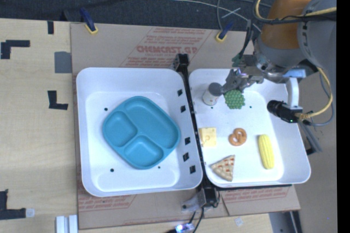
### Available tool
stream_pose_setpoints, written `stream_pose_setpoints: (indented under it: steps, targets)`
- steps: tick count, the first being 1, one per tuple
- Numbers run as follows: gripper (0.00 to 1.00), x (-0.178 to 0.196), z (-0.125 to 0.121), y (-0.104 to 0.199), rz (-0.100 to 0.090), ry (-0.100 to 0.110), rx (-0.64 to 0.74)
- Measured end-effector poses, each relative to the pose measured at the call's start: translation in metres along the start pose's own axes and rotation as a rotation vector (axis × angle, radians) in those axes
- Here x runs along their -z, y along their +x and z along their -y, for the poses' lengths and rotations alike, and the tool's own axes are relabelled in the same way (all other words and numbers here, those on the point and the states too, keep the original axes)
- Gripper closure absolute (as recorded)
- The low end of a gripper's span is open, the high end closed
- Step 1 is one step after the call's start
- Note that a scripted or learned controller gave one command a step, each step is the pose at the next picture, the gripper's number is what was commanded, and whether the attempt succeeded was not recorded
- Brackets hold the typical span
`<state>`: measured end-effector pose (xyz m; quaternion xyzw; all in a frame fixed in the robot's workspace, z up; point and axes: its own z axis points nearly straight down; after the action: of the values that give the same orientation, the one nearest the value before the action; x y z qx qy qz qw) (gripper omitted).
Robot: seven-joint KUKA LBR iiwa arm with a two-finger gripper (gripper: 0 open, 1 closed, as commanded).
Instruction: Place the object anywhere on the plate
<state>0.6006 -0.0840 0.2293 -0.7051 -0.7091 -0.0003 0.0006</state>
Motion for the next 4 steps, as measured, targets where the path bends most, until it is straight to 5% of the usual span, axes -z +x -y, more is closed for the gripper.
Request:
stream_pose_setpoints:
  steps: [4]
  targets:
    - [1.0, -0.009, -0.022, 0.224, 0.0, 0.002, 0.001]
